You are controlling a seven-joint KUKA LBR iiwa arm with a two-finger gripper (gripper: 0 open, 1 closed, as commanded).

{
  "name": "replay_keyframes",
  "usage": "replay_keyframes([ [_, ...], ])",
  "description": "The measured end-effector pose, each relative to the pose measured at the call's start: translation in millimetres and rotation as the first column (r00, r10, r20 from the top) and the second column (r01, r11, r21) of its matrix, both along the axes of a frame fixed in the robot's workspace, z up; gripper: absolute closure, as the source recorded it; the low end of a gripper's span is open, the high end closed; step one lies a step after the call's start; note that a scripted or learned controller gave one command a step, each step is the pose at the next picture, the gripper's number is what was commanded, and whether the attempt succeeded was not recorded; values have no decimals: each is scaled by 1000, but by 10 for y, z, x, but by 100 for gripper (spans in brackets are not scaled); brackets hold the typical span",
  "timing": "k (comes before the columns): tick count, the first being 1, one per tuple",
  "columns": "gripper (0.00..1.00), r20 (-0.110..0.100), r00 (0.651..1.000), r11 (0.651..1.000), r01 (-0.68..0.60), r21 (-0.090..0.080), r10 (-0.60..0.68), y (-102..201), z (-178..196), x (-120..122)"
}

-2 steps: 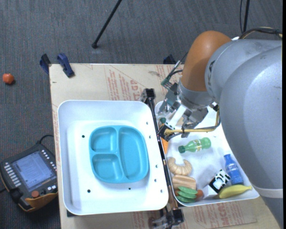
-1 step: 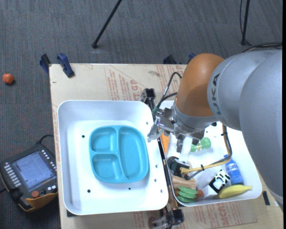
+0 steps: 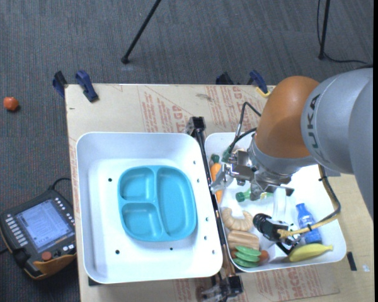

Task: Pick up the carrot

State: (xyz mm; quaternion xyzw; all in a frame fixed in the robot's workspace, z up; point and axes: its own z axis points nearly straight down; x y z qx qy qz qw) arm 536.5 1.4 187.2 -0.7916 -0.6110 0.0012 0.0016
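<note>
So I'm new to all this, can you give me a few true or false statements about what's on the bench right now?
1. The blue tray lies in the left bin. True.
2. The carrot sits on the blue tray. False: it lies in the right bin, by its left wall.
3. The arm is over the right bin. True.
4. The banana is in the left bin. False: it lies near the front right corner of the right bin.
5. A small red thing lies on the floor left of the bench. True.
</note>
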Motion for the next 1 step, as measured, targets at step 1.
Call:
replay_keyframes([
  [1,0,1,989,989,150,-1,-150,227,0,483],
])
